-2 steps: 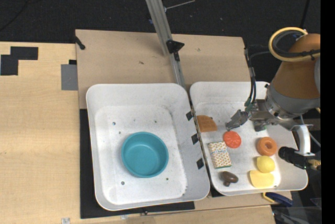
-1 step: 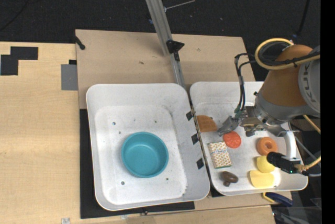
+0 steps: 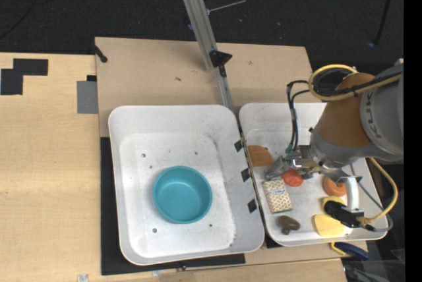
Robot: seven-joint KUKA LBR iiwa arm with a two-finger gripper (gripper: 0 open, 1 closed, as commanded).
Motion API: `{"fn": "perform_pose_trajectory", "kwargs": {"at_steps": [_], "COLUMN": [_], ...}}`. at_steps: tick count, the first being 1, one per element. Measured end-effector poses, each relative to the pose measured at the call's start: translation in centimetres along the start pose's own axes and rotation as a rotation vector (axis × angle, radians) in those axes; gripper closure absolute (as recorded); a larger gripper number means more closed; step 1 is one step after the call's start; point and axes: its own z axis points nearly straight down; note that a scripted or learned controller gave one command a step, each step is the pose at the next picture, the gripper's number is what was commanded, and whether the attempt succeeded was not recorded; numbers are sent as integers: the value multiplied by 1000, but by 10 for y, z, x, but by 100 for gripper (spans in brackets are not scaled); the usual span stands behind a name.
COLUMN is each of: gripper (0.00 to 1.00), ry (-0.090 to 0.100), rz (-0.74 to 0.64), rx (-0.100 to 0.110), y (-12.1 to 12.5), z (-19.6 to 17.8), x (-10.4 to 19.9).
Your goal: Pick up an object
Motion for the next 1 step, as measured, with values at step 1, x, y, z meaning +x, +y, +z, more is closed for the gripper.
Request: {"fn": "perform_pose_trajectory", "kwargs": {"at_steps": [1], "gripper": [100], "ry": [-1], "rz": [1], "rx": [-3], "y": [1], "z": [-12], "x": [-1]}}
